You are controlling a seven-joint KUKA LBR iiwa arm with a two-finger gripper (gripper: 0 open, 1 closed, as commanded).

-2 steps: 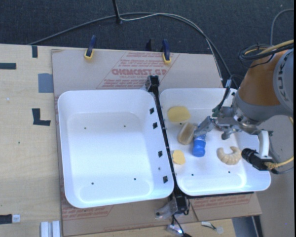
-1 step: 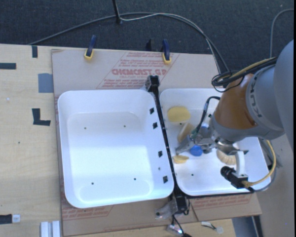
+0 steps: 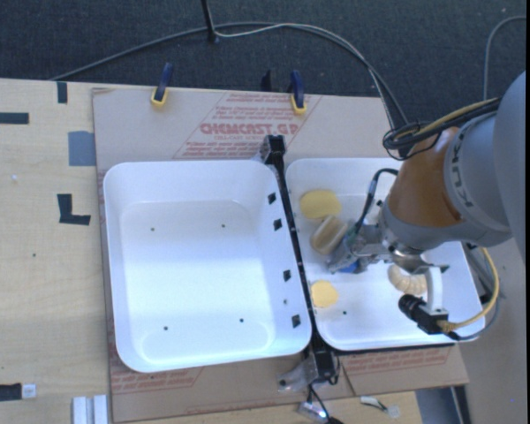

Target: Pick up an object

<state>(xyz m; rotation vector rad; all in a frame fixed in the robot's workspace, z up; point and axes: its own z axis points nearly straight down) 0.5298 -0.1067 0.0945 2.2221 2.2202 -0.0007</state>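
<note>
Across the tabletop (image 3: 35, 237) lies a brown cardboard sheet (image 3: 238, 126) with red printing, held at its far edge by 2 clamps with yellow jaws (image 3: 161, 91), and on it sit 2 shallow white bins side by side. On the left, the left bin (image 3: 124, 237) shows bare white floor with a few small dark dots. To its right, touching along a black divider, the right bin (image 3: 371, 329) carries the objects.

From the right the grey arm (image 3: 477, 175), with its orange band (image 3: 420, 193), reaches down into the right bin. Its gripper (image 3: 349, 256) sits low over the bin floor, just right of a tan block (image 3: 328, 232); the shape between arm and block is dark and blurred, so whether it is spread or closed cannot be told.

Just beyond the tan block, a round yellow object (image 3: 319, 204) lies nearer the far wall. A pale ring-like object (image 3: 408, 279) lies under the arm, partly hidden. Nearest, a small yellow disc (image 3: 324, 294) rests close to the divider, apart from the gripper.
</note>
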